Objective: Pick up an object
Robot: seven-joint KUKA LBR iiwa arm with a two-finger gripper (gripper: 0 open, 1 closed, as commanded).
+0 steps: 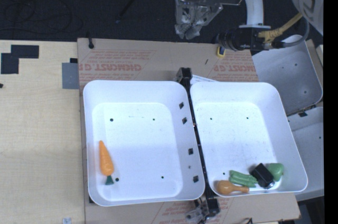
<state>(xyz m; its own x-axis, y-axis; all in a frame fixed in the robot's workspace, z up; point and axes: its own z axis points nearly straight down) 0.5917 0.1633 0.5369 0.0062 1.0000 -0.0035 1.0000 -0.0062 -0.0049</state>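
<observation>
I count two white bins on the counter: the left bin (90, 112) holds one orange carrot (105, 159) near its front-left corner. The right bin (285, 122) holds four things bunched at its front-right corner: one green pea pod (242, 178), one black block (262, 175), one green piece (276, 169) and one orange pear-shaped toy (229, 187). My jaws (191, 30) hang high beyond the bins' far edge, well apart from everything; I cannot tell whether they are released or clenched.

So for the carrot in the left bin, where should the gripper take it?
Grip the carrot across its thick orange middle, coming straight down. It lies flat, lengthwise along the left bin's left wall, so the fingers should close crosswise; the wall side looks tight.
</observation>
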